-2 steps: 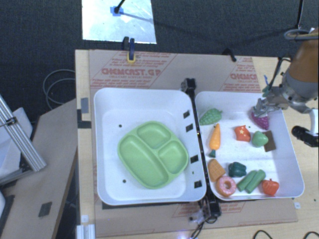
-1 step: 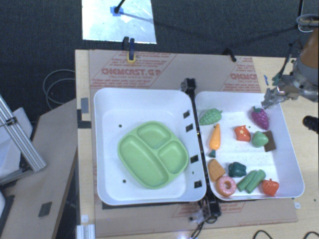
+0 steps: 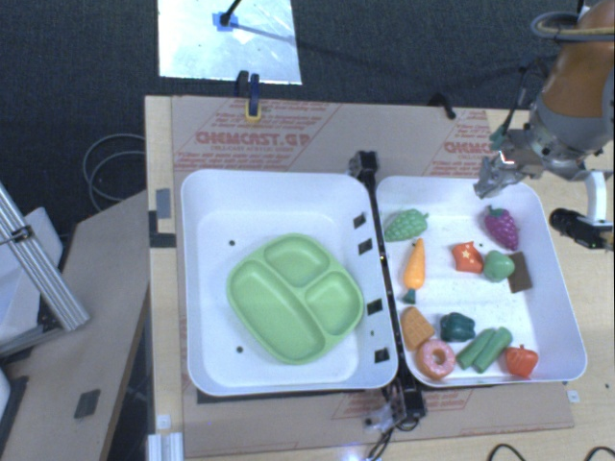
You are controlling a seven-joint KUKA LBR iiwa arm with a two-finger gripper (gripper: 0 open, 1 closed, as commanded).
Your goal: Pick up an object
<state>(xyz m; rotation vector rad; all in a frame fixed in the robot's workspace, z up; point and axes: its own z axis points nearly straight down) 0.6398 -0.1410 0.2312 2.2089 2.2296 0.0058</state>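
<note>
Camera view looks down at a slant on the bench (image 3: 288,133), where two white bins sit side by side: the left bin (image 3: 207,257) holds only a green divided plate (image 3: 293,298), while the right bin (image 3: 557,286) carries all the toy food, which I judge makes it the source for a pick. The pincer (image 3: 492,179) hangs over that bin's far rim, just beside the purple grapes (image 3: 501,227), probably the nearest candidate. Nothing shows between its tips; whether they are spread or pressed together I cannot tell, since they are small and blurred. Other pieces lie loosely apart: green grapes (image 3: 405,224), a carrot (image 3: 415,263), a red piece (image 3: 467,257), a doughnut (image 3: 437,357) and a tomato (image 3: 522,360). The arm (image 3: 577,75) is cut off at the frame's edge, so its upper links are hidden.
</note>
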